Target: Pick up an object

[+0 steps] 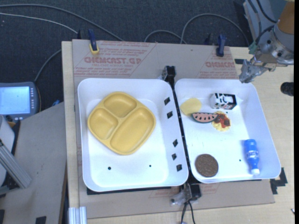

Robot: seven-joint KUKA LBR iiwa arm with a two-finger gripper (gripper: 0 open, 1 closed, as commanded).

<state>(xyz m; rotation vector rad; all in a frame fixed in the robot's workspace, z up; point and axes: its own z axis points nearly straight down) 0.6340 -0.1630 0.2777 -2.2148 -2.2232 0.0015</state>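
Arm (280,17): cut off by the top and right edges, upper links unseen. End effector (246,74): blurred, finger spacing not discernible. Monitor (16,101): cropped at the left edge; black-and-white item (224,100): markings too small to be read.

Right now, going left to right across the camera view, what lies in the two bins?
Yellow divided plate → pale yellow disc → brown round cookie → black-and-white toy → blue bottle. The watermelon slice and the piece beside it overlap, so I skip them.

a brown bench board (140,59) bears two white bins (84,125) side by side.
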